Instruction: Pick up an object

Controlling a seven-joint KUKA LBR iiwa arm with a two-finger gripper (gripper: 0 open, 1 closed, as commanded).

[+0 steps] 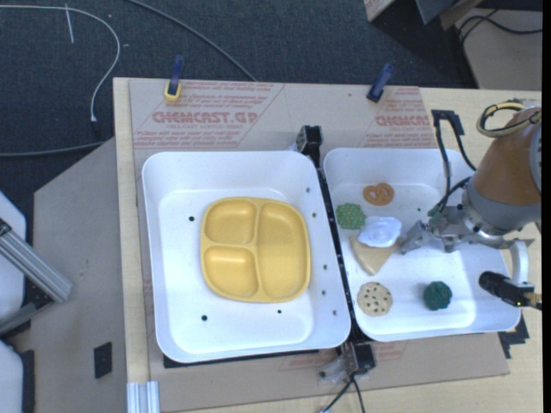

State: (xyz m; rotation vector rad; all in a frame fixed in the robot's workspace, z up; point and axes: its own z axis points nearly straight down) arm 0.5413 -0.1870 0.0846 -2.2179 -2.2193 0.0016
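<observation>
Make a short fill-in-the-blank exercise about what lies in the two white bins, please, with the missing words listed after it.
1. The yellow plate with three compartments lies in the ____ bin.
2. The pretzel lies in the ____ bin.
3. The round cookie is dotted with ____ spots.
4. The end effector points toward the white object, which lies on a ____-shaped yellow piece.

Missing words: left; right; dark; wedge

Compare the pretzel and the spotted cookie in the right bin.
The pretzel is orange-brown with looped holes; the cookie is a pale solid disc with dark spots. The pretzel lies at the far side of the right bin; the cookie lies at the near edge. Both are small, flat and apart from the claw.
</observation>
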